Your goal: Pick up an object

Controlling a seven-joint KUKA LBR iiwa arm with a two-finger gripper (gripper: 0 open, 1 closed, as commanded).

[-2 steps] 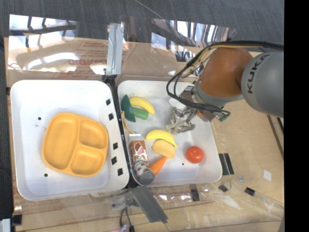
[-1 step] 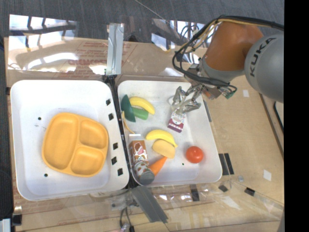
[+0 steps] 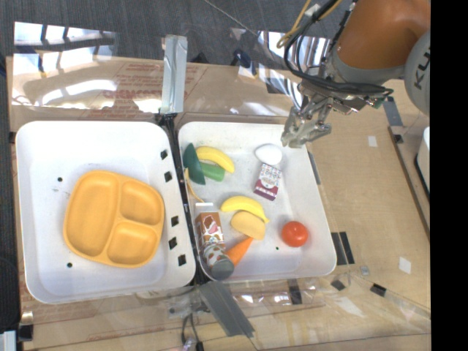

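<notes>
Hovering my two-finger gripper (image 3: 298, 136), holding nothing, above the right white bin's (image 3: 322, 218) far rim.
The small white rounded object (image 3: 268, 153) lies just beside and below; I should centre over it before descending.

Gripper (image 3: 302, 132) above right bin (image 3: 322, 218), yellow tray (image 3: 113, 218) in left bin (image 3: 36, 196)

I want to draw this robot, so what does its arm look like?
The arm is fat and rounded, with a big orange band and grey parts beside it. Yellow and black cables loop over it. Its end effector is small, metal and silvery grey, hanging under a dark flat piece.
</notes>
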